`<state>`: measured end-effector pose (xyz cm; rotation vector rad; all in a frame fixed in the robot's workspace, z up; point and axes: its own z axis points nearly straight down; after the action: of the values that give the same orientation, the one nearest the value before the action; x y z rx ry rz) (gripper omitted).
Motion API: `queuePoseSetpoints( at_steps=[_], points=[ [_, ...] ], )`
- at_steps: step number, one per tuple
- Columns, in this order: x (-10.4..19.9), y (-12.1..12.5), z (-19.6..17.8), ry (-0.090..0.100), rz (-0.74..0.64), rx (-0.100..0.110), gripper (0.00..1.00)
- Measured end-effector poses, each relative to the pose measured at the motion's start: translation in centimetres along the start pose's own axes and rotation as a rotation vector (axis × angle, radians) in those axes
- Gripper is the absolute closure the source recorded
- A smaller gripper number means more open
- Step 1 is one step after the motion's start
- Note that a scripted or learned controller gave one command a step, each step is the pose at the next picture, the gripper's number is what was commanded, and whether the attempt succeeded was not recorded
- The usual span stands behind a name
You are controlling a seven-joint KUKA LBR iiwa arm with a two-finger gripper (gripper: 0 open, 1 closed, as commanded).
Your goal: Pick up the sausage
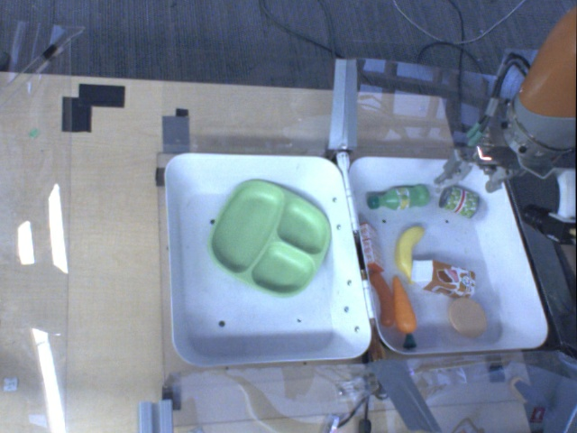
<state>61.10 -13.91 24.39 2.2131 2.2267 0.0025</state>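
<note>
The sausage [380,292] is a reddish-brown stick lying lengthwise against the left wall of the right bin [523,269], pressed beside an orange carrot [403,311]. My gripper [472,171] hangs at the far right corner of that bin, well away from the sausage. Its two fingers [451,170] are spread apart with nothing between them. They hover just above a small can [460,201].
The right bin also holds a green bottle [400,197], a banana [407,250], a brown carton [448,279], a round tan disc [467,317] and a thin wrapped stick [367,241] by the divider. The left bin [189,314] holds a green compartment tray [270,235].
</note>
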Motion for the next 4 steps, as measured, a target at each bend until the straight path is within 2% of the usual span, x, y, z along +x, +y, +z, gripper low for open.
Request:
queuePoseSetpoints(
  at_steps=[1,2,3,4],
  points=[
    [2.4,-3.6,8.9,0.001,-0.243,0.001,0.00],
    [2.3,2.1,12.0,0.000,-0.177,-0.002,0.00],
    [3.5,-6.5,15.5,0.000,-0.138,-0.008,0.00],
    [2.5,-2.6,15.6,0.000,0.021,-0.008,0.00]
  ],
)
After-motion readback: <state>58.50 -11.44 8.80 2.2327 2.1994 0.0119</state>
